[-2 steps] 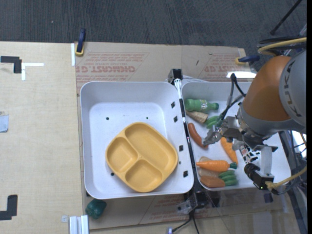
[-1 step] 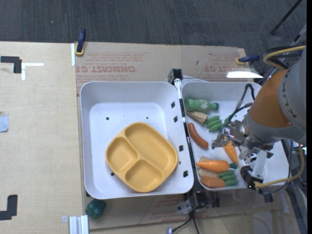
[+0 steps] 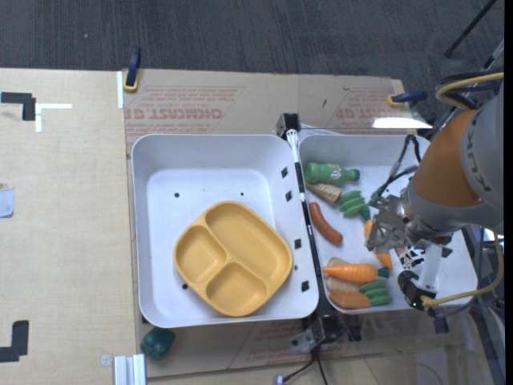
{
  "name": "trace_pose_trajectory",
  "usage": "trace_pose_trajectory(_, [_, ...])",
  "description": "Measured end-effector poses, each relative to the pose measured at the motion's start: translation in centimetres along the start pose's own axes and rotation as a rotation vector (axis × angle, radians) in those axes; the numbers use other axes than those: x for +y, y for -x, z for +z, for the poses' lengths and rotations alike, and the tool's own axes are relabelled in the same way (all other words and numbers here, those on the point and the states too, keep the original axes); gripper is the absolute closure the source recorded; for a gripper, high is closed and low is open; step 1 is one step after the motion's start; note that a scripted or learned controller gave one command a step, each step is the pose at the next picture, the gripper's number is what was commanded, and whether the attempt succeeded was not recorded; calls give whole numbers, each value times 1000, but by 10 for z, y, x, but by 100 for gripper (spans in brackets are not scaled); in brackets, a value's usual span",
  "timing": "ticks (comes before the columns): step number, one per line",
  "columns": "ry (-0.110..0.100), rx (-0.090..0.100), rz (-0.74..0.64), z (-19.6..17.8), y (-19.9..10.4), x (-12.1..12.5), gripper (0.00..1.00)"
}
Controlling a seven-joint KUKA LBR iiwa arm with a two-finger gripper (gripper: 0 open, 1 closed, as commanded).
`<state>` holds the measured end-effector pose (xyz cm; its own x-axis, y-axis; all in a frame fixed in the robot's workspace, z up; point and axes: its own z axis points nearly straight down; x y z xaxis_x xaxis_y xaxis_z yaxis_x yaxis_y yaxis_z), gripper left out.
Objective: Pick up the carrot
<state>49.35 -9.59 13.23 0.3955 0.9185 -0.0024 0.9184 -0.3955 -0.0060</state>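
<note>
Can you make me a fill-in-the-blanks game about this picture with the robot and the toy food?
1. The yellow plastic divided plate lies in the ____ white bin.
2. That plate has ____ compartments.
3. The orange toy carrot with a green top lies in the ____ white bin, near its front edge.
4. The small green plastic bottle lies on its ____.

Missing words: left; three; right; side

Carrot (image 3: 353, 273): smooth, glossy plastic. Yellow divided plate (image 3: 232, 257): matt plastic. Table (image 3: 64, 231): pale wood grain. Bins (image 3: 156, 239): smooth white plastic.
</note>
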Motion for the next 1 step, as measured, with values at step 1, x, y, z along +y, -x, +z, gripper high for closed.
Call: trace_pose_trajectory(1, [2, 3, 238, 41, 8, -13, 100])
